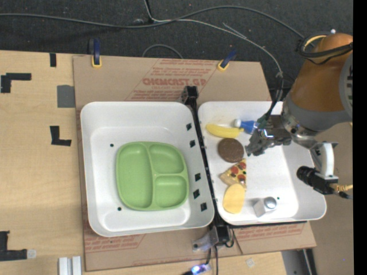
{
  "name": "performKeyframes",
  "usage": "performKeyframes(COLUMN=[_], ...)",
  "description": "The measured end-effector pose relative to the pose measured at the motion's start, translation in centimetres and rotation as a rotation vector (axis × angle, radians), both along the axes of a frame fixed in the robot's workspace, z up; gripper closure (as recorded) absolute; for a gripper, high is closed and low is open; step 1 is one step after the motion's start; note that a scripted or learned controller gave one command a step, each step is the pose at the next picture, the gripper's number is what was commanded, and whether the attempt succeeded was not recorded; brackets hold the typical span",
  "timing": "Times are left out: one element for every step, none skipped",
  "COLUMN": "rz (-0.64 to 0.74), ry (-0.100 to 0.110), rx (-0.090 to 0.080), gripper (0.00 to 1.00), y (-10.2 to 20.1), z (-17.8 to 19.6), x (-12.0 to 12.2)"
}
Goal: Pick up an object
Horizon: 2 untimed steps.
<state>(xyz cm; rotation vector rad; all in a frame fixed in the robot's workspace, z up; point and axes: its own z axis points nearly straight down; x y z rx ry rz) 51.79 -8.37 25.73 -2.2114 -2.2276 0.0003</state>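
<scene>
Nearest the camera, in the right bin (304,213), a small grey block (263,205) sits by the front wall, with a pale yellow oval piece (233,199) just to its left; behind that lies a pizza slice (235,173), then a round brown cookie (230,149), then a banana (223,131) near the back wall, beside a blue-and-white object (245,125); the gripper (257,143) hangs low over the bin just right of the cookie, and whether its fingers are spread or pressed together cannot be told; the left bin (97,119) holds a green divided plate (152,175); both bins rest on a cardboard sheet (166,79).
</scene>
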Motion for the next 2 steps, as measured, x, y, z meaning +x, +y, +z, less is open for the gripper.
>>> performKeyframes(rz=[-0.001, 0.001], ry=[0.003, 0.001], rx=[-0.001, -0.001], gripper=[1.00, 1.00], y=[5.9, 11.6], z=[-1.6, -1.3], x=[-0.1, -0.4])
